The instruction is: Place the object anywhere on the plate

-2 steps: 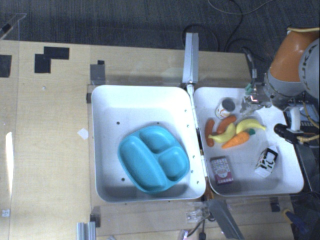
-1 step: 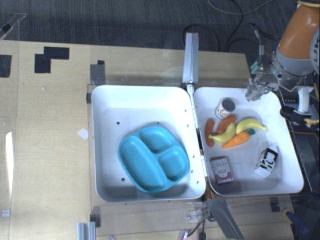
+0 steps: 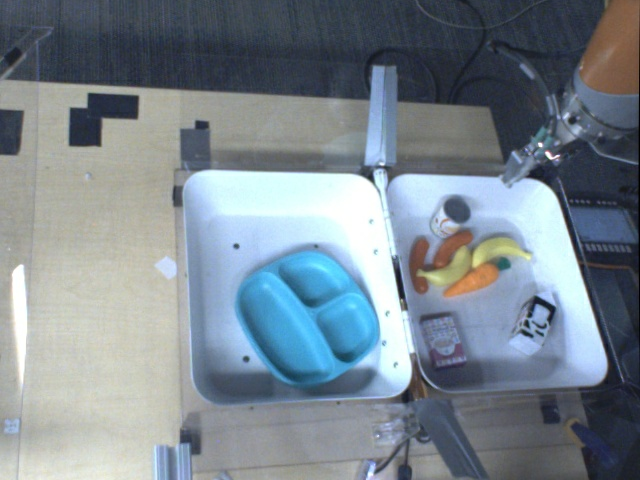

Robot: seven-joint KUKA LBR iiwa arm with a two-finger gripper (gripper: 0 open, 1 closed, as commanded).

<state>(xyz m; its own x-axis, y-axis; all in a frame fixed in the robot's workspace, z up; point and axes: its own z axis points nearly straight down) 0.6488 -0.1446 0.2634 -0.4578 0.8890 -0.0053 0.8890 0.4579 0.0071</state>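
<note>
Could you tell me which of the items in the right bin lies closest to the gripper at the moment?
The small can with the grey top, at the bin's far end: it lies nearest the gripper, ahead of the bananas, carrot, and both cartons.

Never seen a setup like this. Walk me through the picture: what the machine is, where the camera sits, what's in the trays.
One camera looks down at a slant on a bench with two white bins. The robot arm, grey with an orange band, reaches in from the right; its gripper hovers above the right bin's far edge, holding nothing. The left bin holds a blue divided plate. The right bin holds toy food: a banana, a carrot, a small can, a dark packet and a white carton.
</note>
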